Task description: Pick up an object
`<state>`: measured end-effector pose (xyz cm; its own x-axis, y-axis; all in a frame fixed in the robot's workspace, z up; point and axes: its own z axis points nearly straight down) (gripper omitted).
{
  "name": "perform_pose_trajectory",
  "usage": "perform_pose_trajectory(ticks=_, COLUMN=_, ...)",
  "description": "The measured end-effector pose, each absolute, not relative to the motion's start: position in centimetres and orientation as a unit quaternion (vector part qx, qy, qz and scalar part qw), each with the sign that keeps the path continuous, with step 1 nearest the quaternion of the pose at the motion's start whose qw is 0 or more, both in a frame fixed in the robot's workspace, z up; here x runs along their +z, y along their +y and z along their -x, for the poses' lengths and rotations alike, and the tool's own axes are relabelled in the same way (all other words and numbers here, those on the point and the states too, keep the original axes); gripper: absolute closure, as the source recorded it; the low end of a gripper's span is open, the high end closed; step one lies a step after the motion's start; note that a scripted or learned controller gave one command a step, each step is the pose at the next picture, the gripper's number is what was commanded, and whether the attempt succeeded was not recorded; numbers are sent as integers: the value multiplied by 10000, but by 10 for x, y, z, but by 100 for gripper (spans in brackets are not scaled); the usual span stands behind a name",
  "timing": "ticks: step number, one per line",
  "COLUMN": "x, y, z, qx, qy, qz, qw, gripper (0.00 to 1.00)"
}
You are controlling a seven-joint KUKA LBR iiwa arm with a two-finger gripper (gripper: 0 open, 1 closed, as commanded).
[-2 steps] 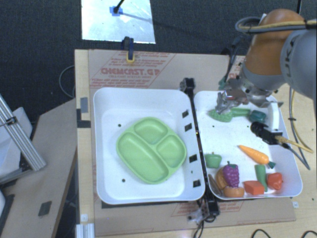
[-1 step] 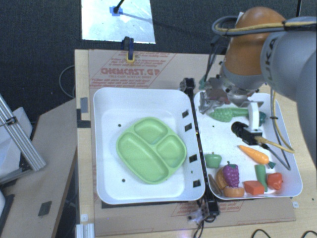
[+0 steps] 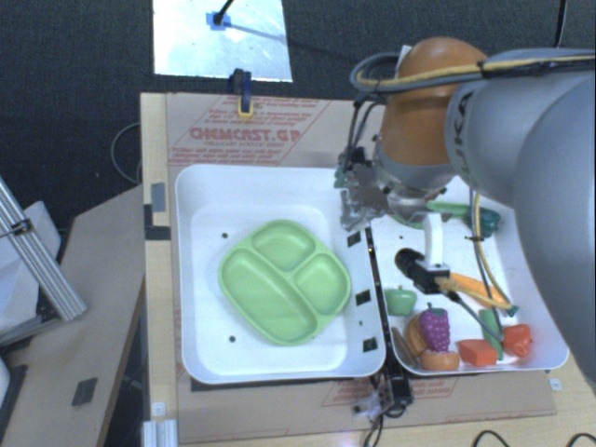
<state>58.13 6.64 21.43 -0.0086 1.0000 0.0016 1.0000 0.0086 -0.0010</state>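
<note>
My gripper (image 3: pixel 357 209) hangs low over the left edge of the right bin (image 3: pixel 549 347), close to the divider between the two bins. Nothing shows in its grasp. Toy foods lie at the near end of the right bin: a small green pepper (image 3: pixel 400 299), a purple bunch of grapes (image 3: pixel 434 327), an orange carrot (image 3: pixel 477 290), a red block (image 3: pixel 477 351) and a red tomato-like piece (image 3: pixel 518 340). A teal-green piece (image 3: pixel 470 215) lies farther back, partly under the arm.
A light green divided plate (image 3: pixel 284 280) sits in the middle of the left bin (image 3: pixel 200 250). The grey arm with its orange band (image 3: pixel 433 91) covers the back of the right bin. Cardboard lies under both bins.
</note>
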Motion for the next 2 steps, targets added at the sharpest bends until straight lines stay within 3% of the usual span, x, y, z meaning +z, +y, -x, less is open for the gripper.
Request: perform_pose_trajectory(ticks=2, x=231, y=75, z=-579, qx=-6, qy=-7091, qz=7051, qw=-1, gripper=100)
